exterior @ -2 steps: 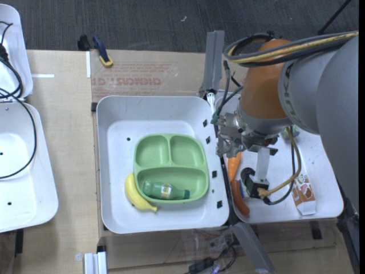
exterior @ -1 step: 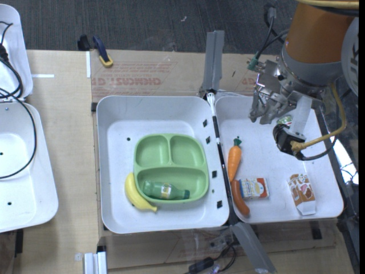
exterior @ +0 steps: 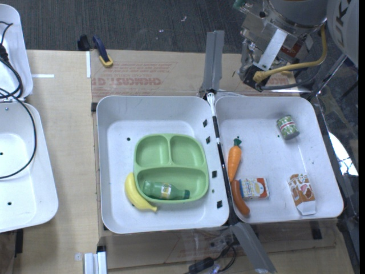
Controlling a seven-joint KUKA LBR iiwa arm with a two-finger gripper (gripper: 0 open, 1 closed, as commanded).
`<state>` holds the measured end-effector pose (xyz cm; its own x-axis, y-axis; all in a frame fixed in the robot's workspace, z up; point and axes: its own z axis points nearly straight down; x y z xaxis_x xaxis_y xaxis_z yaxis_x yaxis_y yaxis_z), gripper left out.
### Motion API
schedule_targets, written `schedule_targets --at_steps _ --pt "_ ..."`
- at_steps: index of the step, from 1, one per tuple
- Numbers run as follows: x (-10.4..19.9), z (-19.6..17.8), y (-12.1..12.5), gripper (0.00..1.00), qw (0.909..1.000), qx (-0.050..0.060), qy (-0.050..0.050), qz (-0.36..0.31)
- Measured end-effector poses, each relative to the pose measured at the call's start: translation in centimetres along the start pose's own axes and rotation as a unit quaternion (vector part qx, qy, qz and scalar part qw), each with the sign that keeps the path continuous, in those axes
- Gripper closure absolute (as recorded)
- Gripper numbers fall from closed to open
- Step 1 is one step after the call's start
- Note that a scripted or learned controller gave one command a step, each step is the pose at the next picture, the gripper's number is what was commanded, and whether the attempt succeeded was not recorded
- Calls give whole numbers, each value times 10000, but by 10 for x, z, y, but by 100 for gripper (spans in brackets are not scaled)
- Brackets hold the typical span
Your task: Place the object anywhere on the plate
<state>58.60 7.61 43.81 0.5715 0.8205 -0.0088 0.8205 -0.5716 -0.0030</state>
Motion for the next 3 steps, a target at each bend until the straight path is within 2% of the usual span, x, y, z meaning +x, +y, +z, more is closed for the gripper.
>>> schedule_targets --at_steps 1,2,3 --pt "42 30 61 100 10000 7 0 -14" --pt "48 122 57 100 9919 12 0 1273" --pt "62 11 36 100 9880 4 6 1543"
